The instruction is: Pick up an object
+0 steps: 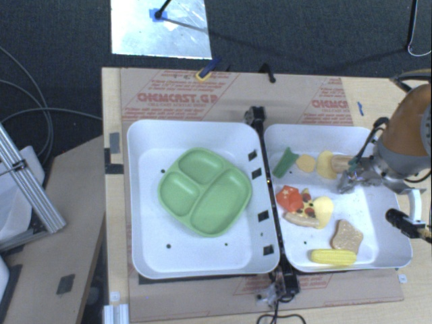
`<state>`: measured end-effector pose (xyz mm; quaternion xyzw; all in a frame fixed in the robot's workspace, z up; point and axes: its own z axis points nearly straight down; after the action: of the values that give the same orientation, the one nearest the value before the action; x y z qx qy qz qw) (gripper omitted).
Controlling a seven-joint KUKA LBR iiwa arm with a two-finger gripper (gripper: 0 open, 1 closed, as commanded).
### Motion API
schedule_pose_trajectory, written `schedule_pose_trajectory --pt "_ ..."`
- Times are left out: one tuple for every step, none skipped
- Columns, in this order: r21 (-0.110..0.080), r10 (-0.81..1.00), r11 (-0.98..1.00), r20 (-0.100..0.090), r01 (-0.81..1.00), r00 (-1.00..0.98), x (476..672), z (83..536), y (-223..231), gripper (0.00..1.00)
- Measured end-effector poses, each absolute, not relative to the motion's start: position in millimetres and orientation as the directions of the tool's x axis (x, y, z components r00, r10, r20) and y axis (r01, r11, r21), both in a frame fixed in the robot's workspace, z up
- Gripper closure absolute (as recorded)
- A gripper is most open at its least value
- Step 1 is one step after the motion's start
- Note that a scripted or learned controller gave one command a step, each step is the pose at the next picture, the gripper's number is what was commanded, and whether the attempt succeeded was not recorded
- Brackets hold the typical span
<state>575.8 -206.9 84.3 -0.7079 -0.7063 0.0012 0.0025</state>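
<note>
The arm reaches in from the right, its gripper point(350, 179) low over the right bin point(388, 248) near the bin's upper right; whether it grips anything I cannot tell. Just left of it lie a yellow toy piece point(329, 164) and a smaller yellow-orange piece point(306, 163), with a green toy stick point(285, 161) beyond. Lower down sit a pizza slice point(302, 212), a tomato-red piece point(289, 198), a bread slice point(346, 235) and a corn cob point(333, 256). The left bin point(145, 248) holds a green divided plate point(204, 191).
</note>
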Motion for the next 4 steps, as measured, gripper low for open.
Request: schedule_pose_trajectory --pt "-0.004 1.000 -0.004 0.001 1.000 0.004 482.2 84 -207 1.00" --pt "0.014 1.000 0.005 -0.006 1.000 -0.005 511.8 192 -207 1.00" --pt "-0.003 1.000 0.011 0.006 1.000 -0.011 486.2 147 -117 1.00" --pt "0.001 1.000 -0.001 -0.002 1.000 0.001 486.4 82 -140 1.00"
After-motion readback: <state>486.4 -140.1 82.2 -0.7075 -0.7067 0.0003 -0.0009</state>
